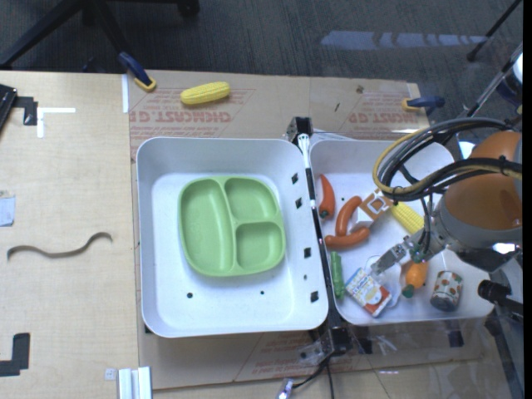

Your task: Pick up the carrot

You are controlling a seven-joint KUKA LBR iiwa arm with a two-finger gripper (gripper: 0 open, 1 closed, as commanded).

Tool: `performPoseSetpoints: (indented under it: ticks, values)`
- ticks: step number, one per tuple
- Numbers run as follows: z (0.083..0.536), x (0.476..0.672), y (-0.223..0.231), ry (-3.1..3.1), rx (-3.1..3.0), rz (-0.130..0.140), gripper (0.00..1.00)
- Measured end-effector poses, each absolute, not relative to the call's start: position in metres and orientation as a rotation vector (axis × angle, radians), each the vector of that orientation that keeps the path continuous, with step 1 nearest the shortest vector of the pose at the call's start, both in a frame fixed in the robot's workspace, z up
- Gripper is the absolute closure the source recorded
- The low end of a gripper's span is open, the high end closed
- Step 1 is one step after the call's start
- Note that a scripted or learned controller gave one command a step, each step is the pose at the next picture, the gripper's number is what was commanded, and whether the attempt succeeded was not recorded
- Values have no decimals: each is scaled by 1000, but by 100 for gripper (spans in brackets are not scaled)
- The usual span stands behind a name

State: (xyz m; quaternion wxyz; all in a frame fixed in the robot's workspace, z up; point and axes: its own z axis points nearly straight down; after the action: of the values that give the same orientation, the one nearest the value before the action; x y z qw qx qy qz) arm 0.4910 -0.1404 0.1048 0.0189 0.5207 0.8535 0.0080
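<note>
Small orange carrot (413, 274) with a green stub lies in the right bin (349, 152), between a snack packet (368, 291) and a printed can (445, 290). The gripper (397, 256) hangs just left of it, fingers' spread impossible to tell. Grey arm (478, 210) leans in from the right.

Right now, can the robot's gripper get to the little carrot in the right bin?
Probably yes. The gripper hangs low in the right bin, right beside the carrot, with nothing lying on top of it. The small can and the snack packet sit close, so it may bump them.
</note>
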Motion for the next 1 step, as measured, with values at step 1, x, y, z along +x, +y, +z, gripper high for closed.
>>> performPoseSetpoints:
  ticks: [1]
  values:
    - [105, 490, -184, 2508, 1838, 23, 0]
